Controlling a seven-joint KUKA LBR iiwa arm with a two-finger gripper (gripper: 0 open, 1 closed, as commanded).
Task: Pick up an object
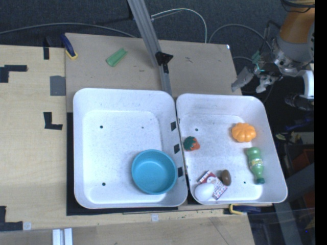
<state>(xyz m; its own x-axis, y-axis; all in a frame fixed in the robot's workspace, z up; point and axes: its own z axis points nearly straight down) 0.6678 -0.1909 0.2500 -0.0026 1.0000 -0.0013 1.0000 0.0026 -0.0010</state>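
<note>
The right bin [268,117] holds an orange pumpkin-shaped toy [243,131], a green bottle [255,164], a small red and green toy [191,143], a brown oval piece [225,177], a red and white packet [216,188] and a white egg [204,192]. In the left bin [102,106] a blue bowl [153,171] sits at the front right. My gripper [251,80] hangs beyond the right bin's far right corner, above the bench edge. Its fingers stand apart with nothing between them.
A grey pole [148,29] slants down from the top to the seam between the bins. A green block [116,57] and a blue and yellow clamp [69,47] lie on the bench behind the left bin. Cables [204,24] trail behind.
</note>
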